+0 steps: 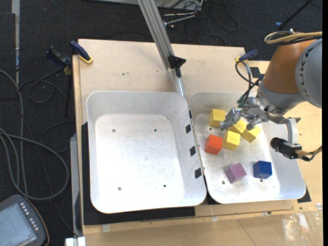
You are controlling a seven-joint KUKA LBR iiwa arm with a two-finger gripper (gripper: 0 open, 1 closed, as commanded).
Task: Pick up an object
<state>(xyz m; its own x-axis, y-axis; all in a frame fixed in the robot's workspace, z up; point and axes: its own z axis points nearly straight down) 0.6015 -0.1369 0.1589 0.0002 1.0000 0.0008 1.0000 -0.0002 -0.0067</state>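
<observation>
The KUKA arm's gripper sits low among a knot of yellow cubes in the right bin; whether it is spread or pinching cannot be told. Packed so close, the blocks risk being shoved apart or wedged rather than gripped. They are small, bright, square-edged. An orange cube lies just beside its near-left side, with purple and blue cubes further toward the bin's front.
</observation>
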